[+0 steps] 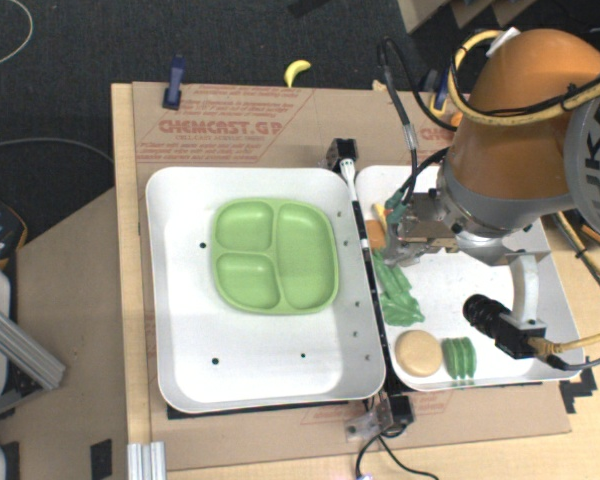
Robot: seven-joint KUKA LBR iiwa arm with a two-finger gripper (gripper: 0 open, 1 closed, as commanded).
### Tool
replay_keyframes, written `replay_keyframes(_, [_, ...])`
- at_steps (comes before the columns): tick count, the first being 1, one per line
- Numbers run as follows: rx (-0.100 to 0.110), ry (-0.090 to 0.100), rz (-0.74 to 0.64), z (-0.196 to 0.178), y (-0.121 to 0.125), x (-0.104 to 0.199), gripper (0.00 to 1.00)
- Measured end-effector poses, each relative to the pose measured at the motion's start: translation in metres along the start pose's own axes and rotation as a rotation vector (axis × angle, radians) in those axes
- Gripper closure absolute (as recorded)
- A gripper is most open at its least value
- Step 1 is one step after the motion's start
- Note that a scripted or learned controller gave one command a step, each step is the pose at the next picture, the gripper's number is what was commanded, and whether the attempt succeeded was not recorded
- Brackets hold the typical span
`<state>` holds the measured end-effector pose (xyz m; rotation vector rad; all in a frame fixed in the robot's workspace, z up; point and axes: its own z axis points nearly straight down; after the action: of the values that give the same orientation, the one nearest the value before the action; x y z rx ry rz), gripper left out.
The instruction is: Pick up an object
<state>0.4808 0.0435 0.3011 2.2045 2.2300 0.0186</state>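
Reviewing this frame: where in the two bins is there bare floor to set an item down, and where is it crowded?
Left bin: bare floor rings the green divided plate, widest along the near edge. Right bin: crowded under the arm; the green leafy item, tan round and green ridged piece line its left and near sides. A small bare patch lies mid-bin.

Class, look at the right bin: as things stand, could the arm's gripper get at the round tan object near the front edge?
Probably yes: the round tan object lies uncovered, though a green ridged piece sits beside it.
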Motion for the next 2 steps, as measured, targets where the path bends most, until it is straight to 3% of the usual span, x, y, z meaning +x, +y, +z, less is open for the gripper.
replay_keyframes(1, [-0.006,-0.005,0.015,-0.132,0.001,-0.055,1.00])
replay_keyframes(2, [0.014,-0.004,0.013,-0.117,-0.001,-0.056,1.00])
